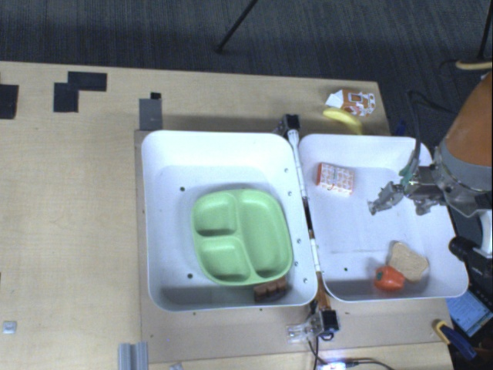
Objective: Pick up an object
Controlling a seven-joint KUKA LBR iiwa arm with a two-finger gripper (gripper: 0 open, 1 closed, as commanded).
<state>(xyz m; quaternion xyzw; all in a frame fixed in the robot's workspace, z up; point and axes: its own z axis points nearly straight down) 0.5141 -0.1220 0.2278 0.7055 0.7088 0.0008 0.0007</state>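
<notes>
Overhead, camera view, listed item by item:

Worktop (69, 230): pale wood, bearing two shallow white bins side by side.

Left bin (158, 206): holds a green divided plate (241, 236) near its middle, tilted slightly; a small brown object (269, 290) lies just beside the plate's 5 o'clock edge, partly tucked under it.

Right bin (347, 230): holds three loose things and the arm's working end.

Arm (471, 141): grey with an orange band, entering from 3 o'clock over the right bin's rim.

Pincer (383, 201): low over the bin floor a little toward 3 o'clock of the bin's centre, pointing toward 9 o'clock; nothing is seen between its tips, and whether they are spread or pressed together I cannot tell.

Orange-and-white box (335, 178): at about 11 o'clock in the right bin, near the pincer but apart from it, at the pincer's 10 o'clock.

Bread slice (408, 260): at about 5 o'clock in the right bin, apart from the pincer.

Red-orange item (390, 278): touching the bread slice at its 7 o'clock side, close to the bin's near wall.

Outside the bins: a yellow banana (343, 117) and a small printed packet (356, 101) lie together on the worktop at 12 o'clock of the right bin.

Obstruction: bare bin floor lies between the pincer and each of the three things.
</notes>
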